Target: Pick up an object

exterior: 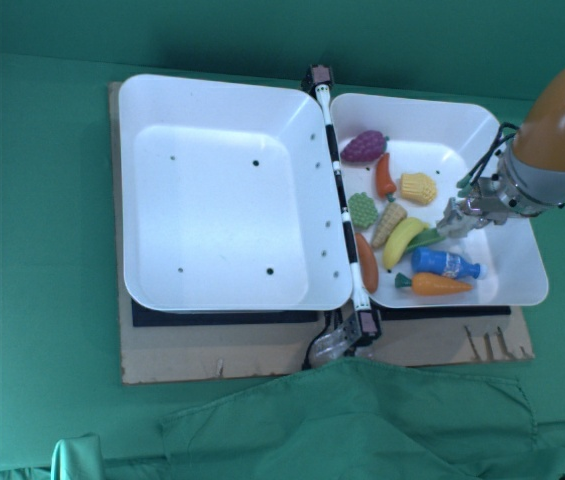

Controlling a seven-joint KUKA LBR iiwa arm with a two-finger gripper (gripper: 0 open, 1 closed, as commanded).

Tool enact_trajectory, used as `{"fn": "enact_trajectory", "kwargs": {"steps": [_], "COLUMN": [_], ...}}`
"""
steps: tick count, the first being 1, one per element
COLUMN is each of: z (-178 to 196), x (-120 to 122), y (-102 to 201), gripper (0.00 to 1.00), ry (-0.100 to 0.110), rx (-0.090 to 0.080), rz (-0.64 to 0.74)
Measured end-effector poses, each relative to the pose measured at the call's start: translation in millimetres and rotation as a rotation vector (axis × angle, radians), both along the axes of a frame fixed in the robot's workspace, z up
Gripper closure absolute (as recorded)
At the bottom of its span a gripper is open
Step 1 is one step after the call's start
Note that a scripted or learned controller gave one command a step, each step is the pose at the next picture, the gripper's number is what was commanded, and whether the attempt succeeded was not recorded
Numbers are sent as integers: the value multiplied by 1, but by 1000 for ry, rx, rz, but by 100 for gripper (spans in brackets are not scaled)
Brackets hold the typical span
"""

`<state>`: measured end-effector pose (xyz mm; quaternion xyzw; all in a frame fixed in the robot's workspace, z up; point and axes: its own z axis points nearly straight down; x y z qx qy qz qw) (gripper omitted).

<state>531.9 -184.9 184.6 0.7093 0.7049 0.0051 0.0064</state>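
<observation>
The right bin (507,278) holds several toy foods: purple grapes (363,146), a red pepper (385,176), a yellow corn piece (417,188), a green item (362,210), a pale corn cob (389,224), a banana (403,241), a blue bottle (445,263), a carrot (438,285) and a red-orange sausage (366,262). My gripper (458,220) hangs low over the right part of this bin, just above the blue bottle and right of the banana. A green leaf-like piece (425,236) lies beside its tip. Nothing shows between its fingers.
The left bin (142,168) lies beside it, split off by a black-and-white divider bar (340,183). Both rest on a cardboard sheet (212,363) over green cloth. Folded green fabric (362,418) lies at the front.
</observation>
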Motion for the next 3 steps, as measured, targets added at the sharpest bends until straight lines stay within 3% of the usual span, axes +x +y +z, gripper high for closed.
{"fn": "enact_trajectory", "kwargs": {"steps": [1,2,3], "z": [95,50,-2], "x": [-48,-66,-63], "y": [-4,-2,-3], "gripper": [100,100,100], "ry": [5,18,8], "rx": [-4,1,-1], "rz": [0,1,1]}}
